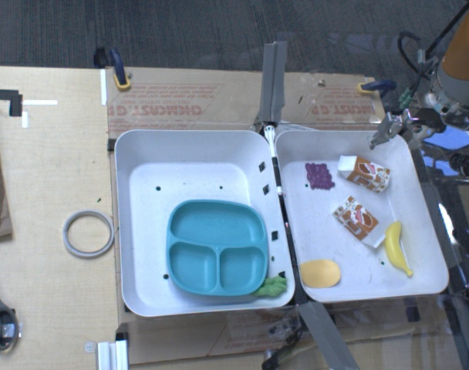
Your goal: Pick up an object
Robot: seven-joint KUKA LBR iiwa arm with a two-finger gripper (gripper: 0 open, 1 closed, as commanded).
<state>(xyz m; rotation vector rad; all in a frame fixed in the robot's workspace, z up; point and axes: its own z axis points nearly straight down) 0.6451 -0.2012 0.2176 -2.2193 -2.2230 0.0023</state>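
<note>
Yellow banana (397, 248), lying near the right bin's (431, 284) front corner, looks light, smooth and firm, best gripped across its middle; pincer (387, 129) hovers above the far rim, state indeterminable.

Robotics laboratory test cell. Two shallow white plastic bins (134, 206) sit side by side on a pale wooden surface (49, 168). Behind the bins, blue and yellow clamps (115, 68) pin brown cardboard sheeting (188, 102). Loose cables (420, 52) run beside the right bin.
</note>
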